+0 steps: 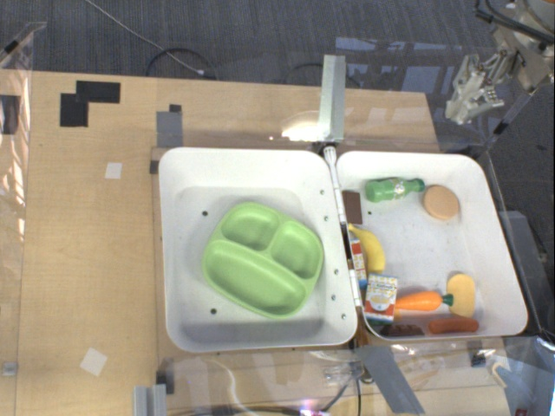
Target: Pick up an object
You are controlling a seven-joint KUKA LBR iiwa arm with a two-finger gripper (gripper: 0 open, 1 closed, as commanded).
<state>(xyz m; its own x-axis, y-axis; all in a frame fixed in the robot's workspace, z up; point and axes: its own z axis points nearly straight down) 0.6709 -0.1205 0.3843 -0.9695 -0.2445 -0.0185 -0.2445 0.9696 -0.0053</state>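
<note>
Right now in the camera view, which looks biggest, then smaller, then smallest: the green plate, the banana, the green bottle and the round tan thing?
1. Green plate, by far the biggest.
2. Banana and green bottle look about alike, so I won't rank them.
3. Round tan thing, smallest.

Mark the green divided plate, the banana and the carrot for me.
green divided plate (263, 258): camera view, on its centre ridge.
banana (373, 250): camera view, on its curved middle.
carrot (418, 301): camera view, on its orange body.
</note>
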